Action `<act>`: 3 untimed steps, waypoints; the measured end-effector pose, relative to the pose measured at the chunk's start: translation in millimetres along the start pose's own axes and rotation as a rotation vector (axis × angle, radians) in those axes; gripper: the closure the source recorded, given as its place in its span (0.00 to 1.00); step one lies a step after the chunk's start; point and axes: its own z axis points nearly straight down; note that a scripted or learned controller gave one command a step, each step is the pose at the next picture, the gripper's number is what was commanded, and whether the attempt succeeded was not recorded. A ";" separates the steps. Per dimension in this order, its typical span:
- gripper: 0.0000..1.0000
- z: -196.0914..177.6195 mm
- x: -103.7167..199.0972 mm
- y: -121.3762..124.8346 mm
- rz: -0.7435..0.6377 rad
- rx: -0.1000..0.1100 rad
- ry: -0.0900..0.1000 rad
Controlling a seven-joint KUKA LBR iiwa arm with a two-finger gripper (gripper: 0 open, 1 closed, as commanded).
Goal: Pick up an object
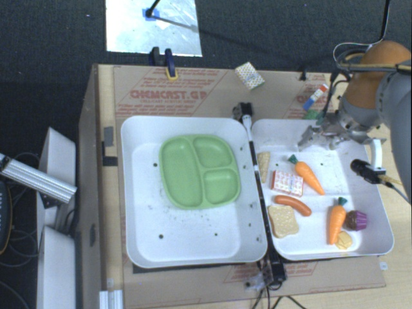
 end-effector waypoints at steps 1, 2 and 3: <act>0.00 0.2 1.2 -0.2 0.000 0.000 0.000; 0.00 0.2 3.0 -0.2 0.001 0.001 0.000; 0.00 0.1 2.9 -0.1 0.000 0.000 0.000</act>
